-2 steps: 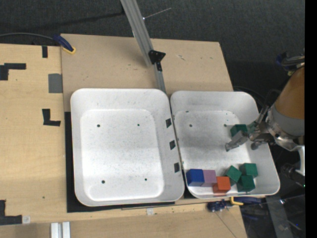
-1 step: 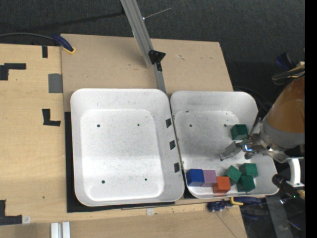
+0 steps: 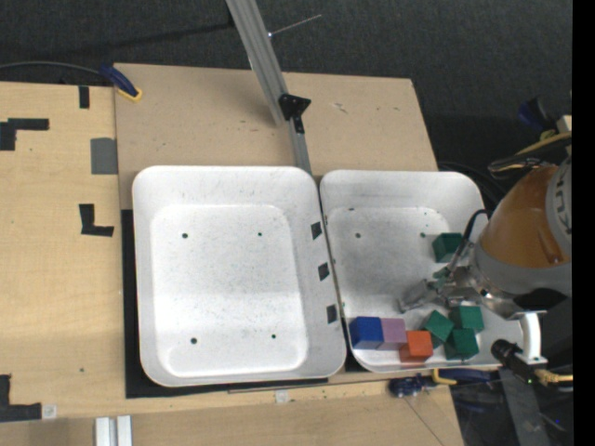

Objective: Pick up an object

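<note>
**Pincer low in the right bin, blocks crowded at its near corner**

Note how the small blocks sit: all lie in the right bin [image 3: 400, 193], most of them packed against its near rim, a spot where loose pieces tend to settle. From 9 o'clock toward 3 o'clock along that rim you see a blue block [image 3: 366, 331], a lilac block [image 3: 393, 330], an orange block [image 3: 418, 344] and a cluster of green blocks [image 3: 453, 331]; one more green block [image 3: 448, 245] lies apart near the far right wall. The left bin [image 3: 223, 277] sits beside it on the worktop [image 3: 56, 249]. The arm [image 3: 525, 235] reaches in from 3 o'clock. Its pincer [image 3: 437, 291] hangs low over the bin floor, with the green cluster just at its 5 o'clock and the lone green block at its 1 o'clock. You cannot tell how wide the pincer stands, and nothing is visibly caught in it.
</note>
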You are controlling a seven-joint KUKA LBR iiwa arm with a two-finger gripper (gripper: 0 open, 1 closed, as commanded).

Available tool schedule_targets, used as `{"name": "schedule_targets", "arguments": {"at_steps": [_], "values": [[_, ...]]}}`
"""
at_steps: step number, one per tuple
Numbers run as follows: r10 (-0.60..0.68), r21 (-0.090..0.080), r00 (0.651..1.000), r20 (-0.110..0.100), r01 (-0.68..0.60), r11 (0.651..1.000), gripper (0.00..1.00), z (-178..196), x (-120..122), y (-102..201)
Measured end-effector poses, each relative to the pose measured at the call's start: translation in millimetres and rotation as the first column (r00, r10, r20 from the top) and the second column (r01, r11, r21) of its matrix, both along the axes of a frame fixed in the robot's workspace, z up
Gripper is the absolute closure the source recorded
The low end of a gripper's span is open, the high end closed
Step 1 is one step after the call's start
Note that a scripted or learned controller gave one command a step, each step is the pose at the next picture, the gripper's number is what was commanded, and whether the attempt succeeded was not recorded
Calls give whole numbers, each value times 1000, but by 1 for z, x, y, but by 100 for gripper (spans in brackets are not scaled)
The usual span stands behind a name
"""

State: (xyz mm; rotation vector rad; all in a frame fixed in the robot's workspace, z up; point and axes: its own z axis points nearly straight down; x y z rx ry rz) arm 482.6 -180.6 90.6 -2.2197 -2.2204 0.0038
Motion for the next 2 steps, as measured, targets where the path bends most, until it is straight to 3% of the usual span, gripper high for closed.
{"name": "schedule_targets", "arguments": {"at_steps": [1,2], "values": [[1,2,1000,-1,-1,1000,100,11,0,1],[1,-1,1000,7,-1,1000,100,74,2,-2]]}}
